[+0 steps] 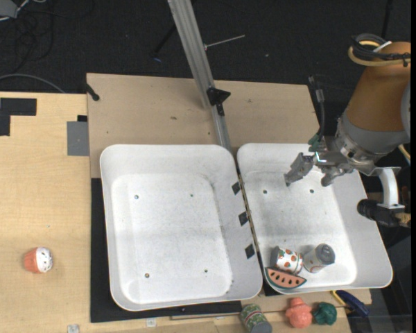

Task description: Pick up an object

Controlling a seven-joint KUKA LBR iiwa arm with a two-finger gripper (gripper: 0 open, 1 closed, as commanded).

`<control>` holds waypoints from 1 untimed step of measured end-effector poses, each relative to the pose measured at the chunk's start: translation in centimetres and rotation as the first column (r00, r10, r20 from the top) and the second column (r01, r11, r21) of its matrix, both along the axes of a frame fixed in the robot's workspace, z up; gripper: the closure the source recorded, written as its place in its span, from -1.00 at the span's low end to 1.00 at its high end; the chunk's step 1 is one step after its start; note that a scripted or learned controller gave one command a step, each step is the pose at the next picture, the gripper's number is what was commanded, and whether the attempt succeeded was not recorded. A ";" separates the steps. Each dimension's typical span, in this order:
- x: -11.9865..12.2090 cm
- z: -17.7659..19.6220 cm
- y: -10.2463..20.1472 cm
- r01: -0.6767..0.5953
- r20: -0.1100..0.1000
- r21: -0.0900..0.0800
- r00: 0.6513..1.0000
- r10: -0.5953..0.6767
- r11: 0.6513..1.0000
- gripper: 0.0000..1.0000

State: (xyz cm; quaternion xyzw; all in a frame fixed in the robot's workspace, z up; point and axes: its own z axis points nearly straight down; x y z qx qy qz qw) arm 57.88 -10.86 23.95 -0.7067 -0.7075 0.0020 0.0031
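Objects (301,262) for picking are sitting clustered in the right bin's (364,277) near corner, while the gripper (310,173) is hovering over that bin's far half.

Fingers are spreading open with nothing between them, well apart from the cluster: a grey cylinder (322,255), a red-spotted white toy (286,259) and a watermelon slice (286,279) overhanging the near rim. Loose toys (310,314) are lying just beyond that rim. Judging by this pose, the arm is lining up high before descending; the crowded corner could hamper a clean grip.
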 end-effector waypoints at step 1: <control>0.1 0.2 -0.1 0.002 0.004 -0.001 1.000 -0.002 1.000 -1.00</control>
